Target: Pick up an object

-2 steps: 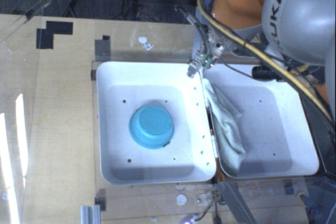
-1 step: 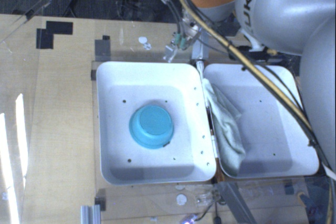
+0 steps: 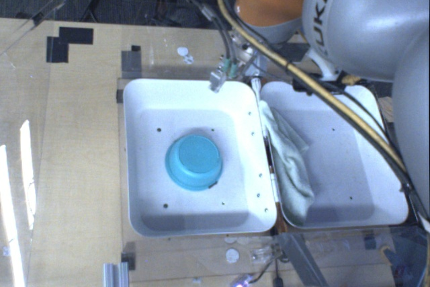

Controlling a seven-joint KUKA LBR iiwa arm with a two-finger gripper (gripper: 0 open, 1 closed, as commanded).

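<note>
The blue bowl (image 3: 194, 162) sits upside down in the middle of the left bin (image 3: 144, 212), untouched. A pale cloth (image 3: 290, 161) lies against the near wall of the right bin (image 3: 363, 212). Farther back, the gripper (image 3: 222, 77) hangs over the left bin's far rim, carrying nothing; its grip state cannot be told. Picking looks not yet begun.

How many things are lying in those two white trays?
2: a blue bowl in the left tray, a pale cloth against the right tray's left wall. The arm could hide more.
</note>
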